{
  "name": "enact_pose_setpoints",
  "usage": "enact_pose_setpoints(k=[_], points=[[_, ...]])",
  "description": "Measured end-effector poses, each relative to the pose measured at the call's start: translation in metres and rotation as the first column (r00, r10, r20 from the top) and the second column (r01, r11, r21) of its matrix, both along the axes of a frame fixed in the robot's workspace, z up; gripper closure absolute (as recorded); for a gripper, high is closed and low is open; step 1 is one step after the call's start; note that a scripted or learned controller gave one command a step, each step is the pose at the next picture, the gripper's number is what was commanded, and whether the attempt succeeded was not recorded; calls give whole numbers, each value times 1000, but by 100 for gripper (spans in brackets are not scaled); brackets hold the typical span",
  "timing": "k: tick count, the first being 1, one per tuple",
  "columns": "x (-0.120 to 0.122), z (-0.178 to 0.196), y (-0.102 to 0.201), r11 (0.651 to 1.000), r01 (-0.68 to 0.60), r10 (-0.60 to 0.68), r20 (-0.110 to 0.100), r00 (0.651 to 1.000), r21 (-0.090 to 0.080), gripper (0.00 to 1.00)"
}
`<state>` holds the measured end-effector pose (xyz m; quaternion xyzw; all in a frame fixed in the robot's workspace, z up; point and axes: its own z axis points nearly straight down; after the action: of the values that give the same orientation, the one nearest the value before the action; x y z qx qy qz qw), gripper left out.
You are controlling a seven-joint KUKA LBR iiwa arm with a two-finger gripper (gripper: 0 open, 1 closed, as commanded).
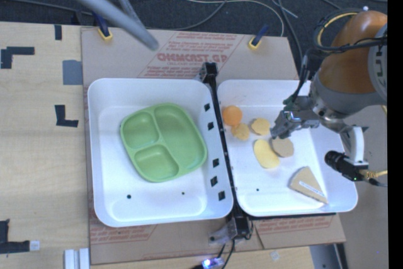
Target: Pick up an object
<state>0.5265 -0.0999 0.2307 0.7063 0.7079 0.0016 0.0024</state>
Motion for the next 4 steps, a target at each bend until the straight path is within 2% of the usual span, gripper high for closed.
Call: enact_pose_setpoints(k=[1, 3, 4], points=[[1, 45, 0, 1000, 1, -1, -2, 1000, 0, 100], [10, 42, 96, 1000, -3, 3, -7, 1000, 2, 100], [23, 37, 142, 1000, -3, 3, -7, 1000, 1, 100]])
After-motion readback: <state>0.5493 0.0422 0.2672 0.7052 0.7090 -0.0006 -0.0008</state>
